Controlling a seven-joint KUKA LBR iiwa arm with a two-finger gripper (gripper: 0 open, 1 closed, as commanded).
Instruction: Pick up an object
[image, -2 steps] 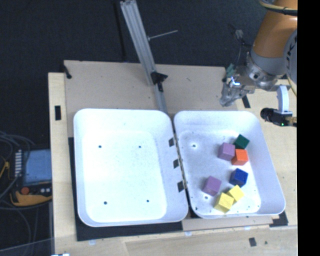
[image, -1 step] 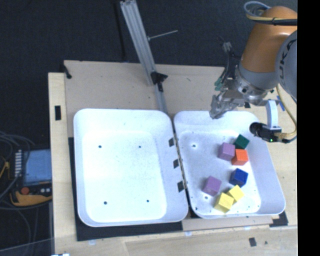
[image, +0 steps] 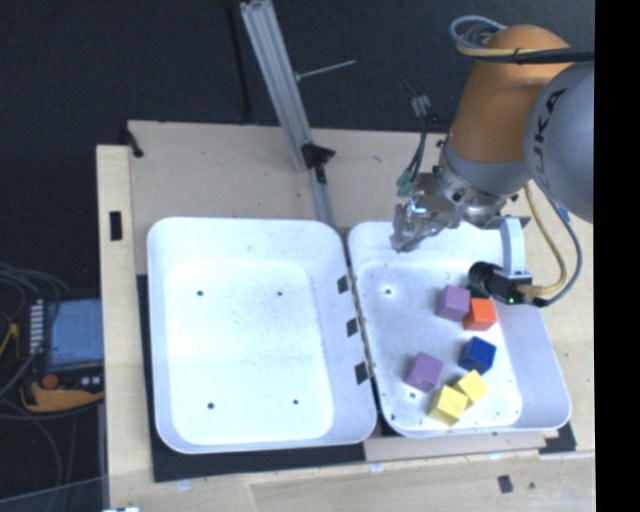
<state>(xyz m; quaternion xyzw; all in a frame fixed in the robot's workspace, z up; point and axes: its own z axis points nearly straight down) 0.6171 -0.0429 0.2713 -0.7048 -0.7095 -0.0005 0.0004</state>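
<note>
Several small blocks lie in the right bin (image: 400, 285). A purple block (image: 453, 302) touches an orange block (image: 481, 313) near the bin's middle right. A blue block (image: 478, 354) sits below them. Toward the front are another purple block (image: 424, 370) and two yellow blocks (image: 449, 403), (image: 472, 385) side by side. My gripper (image: 408, 238) hangs over the bin's far left corner, well away from the blocks. Nothing shows between its fingers, and I cannot tell how they stand.
The left bin (image: 245, 330) lies beside the right one, with small clips along the shared rim. A slanted metal rail (image: 285, 100) rises behind the bins. Cables and a small box (image: 70, 335) sit off the bench at the left.
</note>
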